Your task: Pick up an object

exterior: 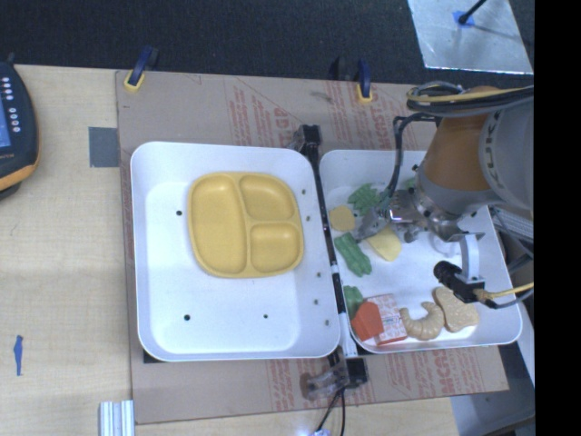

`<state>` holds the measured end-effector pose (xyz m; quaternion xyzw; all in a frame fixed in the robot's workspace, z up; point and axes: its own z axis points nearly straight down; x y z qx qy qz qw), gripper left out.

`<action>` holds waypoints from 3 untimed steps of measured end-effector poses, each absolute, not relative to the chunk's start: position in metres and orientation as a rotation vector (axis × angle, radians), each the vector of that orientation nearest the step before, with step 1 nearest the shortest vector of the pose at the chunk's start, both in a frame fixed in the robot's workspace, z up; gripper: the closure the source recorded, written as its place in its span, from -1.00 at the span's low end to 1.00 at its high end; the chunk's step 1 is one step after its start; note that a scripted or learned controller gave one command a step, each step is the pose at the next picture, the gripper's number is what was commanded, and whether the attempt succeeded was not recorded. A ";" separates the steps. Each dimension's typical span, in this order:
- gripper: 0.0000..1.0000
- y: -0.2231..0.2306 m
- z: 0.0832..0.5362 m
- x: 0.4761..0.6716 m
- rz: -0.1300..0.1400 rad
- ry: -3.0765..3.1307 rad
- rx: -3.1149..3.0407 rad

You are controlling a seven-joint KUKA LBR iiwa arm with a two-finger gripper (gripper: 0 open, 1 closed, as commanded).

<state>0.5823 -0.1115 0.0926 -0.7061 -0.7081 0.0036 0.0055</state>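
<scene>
Nearest me in the right bin point(508, 271), a red carton point(379, 321) and tan pieces. Beyond them, mid-bin, the small yellow piece point(388, 244) looks smooth, rounded, probably light and slippery; pinch its sides. The gripper point(392, 223) hangs just over it; its opening I cannot tell.

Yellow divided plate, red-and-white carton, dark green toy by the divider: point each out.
Yellow divided plate point(215, 223), camera view, large left compartment.
Red-and-white carton point(387, 319), camera view, top face.
Dark green toy point(352, 253), camera view, mid-body.
</scene>
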 end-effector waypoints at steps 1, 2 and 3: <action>-1.00 -0.101 0.092 0.631 -0.001 -2.229 -2.215; -1.00 -0.121 0.102 0.658 0.000 -2.231 -2.215; 1.00 -0.122 0.111 0.654 0.020 -2.224 -2.201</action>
